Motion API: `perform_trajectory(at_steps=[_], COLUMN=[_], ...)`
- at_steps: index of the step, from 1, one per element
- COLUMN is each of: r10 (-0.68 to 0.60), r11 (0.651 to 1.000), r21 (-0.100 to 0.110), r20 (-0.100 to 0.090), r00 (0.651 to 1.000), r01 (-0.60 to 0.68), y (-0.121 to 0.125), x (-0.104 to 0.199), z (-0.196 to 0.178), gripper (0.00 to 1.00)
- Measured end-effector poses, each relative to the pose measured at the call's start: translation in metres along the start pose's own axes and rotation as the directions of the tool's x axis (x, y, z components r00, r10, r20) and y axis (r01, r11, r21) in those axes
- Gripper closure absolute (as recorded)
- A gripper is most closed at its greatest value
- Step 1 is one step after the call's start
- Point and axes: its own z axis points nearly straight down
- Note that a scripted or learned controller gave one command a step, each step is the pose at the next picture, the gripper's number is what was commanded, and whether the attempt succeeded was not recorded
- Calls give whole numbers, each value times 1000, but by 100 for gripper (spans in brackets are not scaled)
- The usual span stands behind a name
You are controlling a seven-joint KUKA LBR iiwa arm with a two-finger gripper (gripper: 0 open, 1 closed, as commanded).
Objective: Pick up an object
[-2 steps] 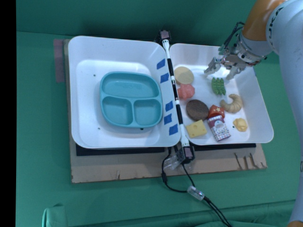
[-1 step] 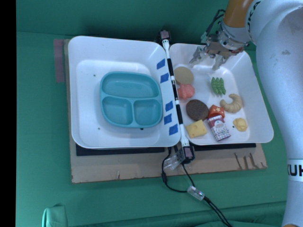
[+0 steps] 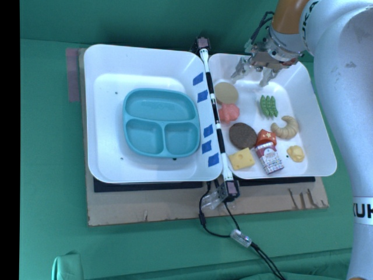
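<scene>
Cheese wedge (right bin) | jaws spread wide, holding nothing

Toy food items, right bin, placed relative to the brown round patty:
- tan round disc, flat, above it;
- pink-red piece, just above, between disc and patty;
- green pea pods, upper right;
- croissant, curved, right;
- yellow cheese wedge, just below;
- red-and-white carton, lying flat, lower right;
- small yellow piece, far right.
</scene>
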Motion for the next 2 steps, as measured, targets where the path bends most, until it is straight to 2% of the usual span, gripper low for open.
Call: perform_trajectory(at_steps=[2], r10=[-3], r11=[1000], r21=[0], r20=[-4], r00=[1000], r01=[3], y=[0], x=[2], z=[0], gripper=[0])
